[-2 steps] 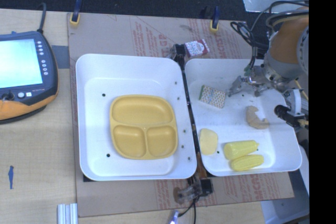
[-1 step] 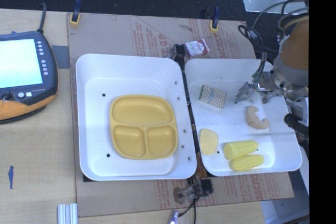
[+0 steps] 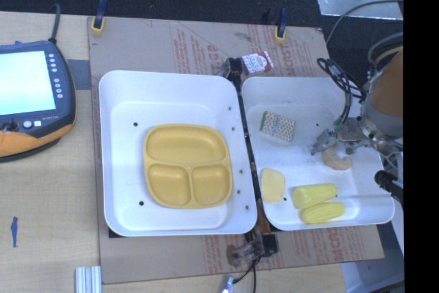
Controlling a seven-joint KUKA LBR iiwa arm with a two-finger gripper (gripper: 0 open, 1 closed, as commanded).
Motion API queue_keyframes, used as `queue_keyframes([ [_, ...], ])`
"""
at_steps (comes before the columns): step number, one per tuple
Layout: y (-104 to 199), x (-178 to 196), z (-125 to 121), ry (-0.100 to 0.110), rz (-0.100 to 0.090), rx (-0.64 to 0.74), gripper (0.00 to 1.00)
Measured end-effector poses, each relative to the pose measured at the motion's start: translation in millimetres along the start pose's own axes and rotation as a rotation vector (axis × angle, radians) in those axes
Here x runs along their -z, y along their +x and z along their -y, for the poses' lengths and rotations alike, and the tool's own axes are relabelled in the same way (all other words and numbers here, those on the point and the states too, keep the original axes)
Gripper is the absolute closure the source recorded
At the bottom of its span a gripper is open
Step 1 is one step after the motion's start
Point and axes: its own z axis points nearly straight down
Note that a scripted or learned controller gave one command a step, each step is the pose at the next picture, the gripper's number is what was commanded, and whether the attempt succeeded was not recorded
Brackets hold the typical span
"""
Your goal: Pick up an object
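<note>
Pick not done — nothing lifted yet.
I see the gripper (image 3: 336,145) low in the right bin (image 3: 302,96), jaws spread, just above a tan lump (image 3: 337,160) on the floor — nothing between them. Closing and lifting are left, I'd say.

left bin (image 3: 116,147): yellow tray (image 3: 186,165) | right bin (image 3: 302,96): corn (image 3: 314,194), sponge (image 3: 277,125), arm (image 3: 384,103)

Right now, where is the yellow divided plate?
The yellow divided plate lies in the middle of the left white bin in the camera view, left of the seam between the two bins.
</note>
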Motion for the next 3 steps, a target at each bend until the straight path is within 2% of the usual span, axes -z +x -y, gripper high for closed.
queue_keyframes([
  [1, -0.7, 10.7, -0.3, 0.001, 0.001, 0.002, 1.00],
  [2, 49.1, 99.4, -10.3, -0.004, -0.002, 0.000, 1.00],
  [3, 104.4, 95.4, -65.7, -0.002, -0.002, 0.000, 1.00],
])
